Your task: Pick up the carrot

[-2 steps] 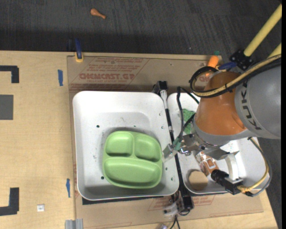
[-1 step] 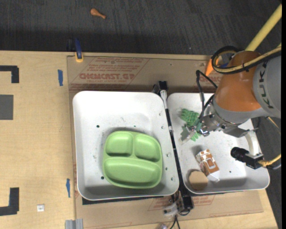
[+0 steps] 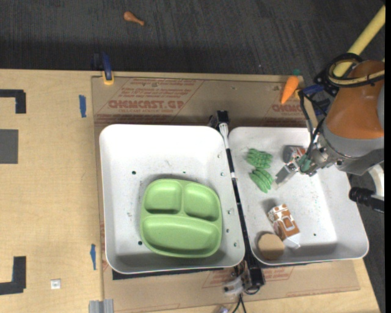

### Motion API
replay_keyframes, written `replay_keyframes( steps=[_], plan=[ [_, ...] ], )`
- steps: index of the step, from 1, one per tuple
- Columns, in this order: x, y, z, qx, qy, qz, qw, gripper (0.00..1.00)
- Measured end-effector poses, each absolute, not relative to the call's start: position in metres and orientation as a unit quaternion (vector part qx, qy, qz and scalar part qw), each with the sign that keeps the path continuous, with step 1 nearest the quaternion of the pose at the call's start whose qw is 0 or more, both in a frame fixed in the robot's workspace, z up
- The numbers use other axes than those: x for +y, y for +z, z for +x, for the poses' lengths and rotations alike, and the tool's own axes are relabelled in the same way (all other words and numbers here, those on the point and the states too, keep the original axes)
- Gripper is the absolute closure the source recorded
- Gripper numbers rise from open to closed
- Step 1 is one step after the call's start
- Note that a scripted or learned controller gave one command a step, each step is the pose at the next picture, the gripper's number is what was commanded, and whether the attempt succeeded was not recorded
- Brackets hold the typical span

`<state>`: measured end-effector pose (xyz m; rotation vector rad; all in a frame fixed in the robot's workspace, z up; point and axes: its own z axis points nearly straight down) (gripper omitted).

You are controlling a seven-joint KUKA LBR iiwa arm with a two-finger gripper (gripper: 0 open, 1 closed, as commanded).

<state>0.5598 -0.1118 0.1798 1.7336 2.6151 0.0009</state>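
Note:
The carrot (image 3: 289, 89), small and orange with a green top, lies outside the bins on the cardboard behind the right bin's far edge. My gripper (image 3: 288, 164) hangs over the upper middle of the right bin (image 3: 342, 244), well in front of the carrot and just right of two green leafy toys. Its fingers stand apart, open, with nothing between them.
In the right bin lie two green leafy pieces (image 3: 259, 158) (image 3: 263, 179), an orange-and-white packet (image 3: 284, 221) and a tan round item (image 3: 270, 244). The left bin (image 3: 122, 153) holds a green divided plate (image 3: 181, 217). A small orange object (image 3: 133, 18) lies on the dark floor beyond the bench.

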Motion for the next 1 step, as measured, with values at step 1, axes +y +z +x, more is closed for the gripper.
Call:
replay_keyframes(
  steps=[1],
  plan=[
    [-0.1115,0.1900,0.5609,0.834,0.0011,0.552,0.004,1.00]
  ],
)
